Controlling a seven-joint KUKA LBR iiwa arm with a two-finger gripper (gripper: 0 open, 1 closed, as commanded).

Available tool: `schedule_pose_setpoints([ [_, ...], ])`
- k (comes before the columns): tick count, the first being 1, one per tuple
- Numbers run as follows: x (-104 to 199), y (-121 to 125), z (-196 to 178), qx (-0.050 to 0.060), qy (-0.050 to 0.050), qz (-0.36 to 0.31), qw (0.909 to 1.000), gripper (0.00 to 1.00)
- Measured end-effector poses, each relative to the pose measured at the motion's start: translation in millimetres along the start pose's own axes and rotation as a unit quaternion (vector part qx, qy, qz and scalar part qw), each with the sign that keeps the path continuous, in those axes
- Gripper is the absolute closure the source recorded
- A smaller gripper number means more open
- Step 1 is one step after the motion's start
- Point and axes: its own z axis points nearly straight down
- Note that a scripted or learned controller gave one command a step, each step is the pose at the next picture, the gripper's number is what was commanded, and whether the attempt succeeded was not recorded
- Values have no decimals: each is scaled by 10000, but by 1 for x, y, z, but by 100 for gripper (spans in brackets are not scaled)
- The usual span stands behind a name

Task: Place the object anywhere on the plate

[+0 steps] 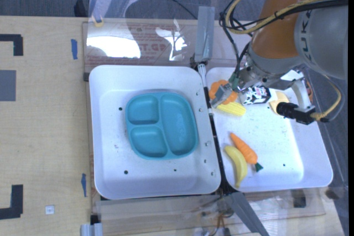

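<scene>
Three compartments divide the teal plate (162, 124), which lies in the left bin (105, 135). In the right bin (310, 168), a yellow corn cob (232, 109) is seen just right of the plate, beside an orange object (220, 87). The fingers (224, 95) are lowered at these two toys; their opening and any hold cannot be told. The orange object is partly hidden. A carrot (244, 149) and banana (238, 163) lie nearer.

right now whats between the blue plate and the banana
In the camera view, the raised rims where both white bins meet separate the plate from the banana.
</scene>
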Motion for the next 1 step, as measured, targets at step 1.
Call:
schedule_pose_setpoints([
  [1,90,11,0,2,-3,-1013,9949,100],
])
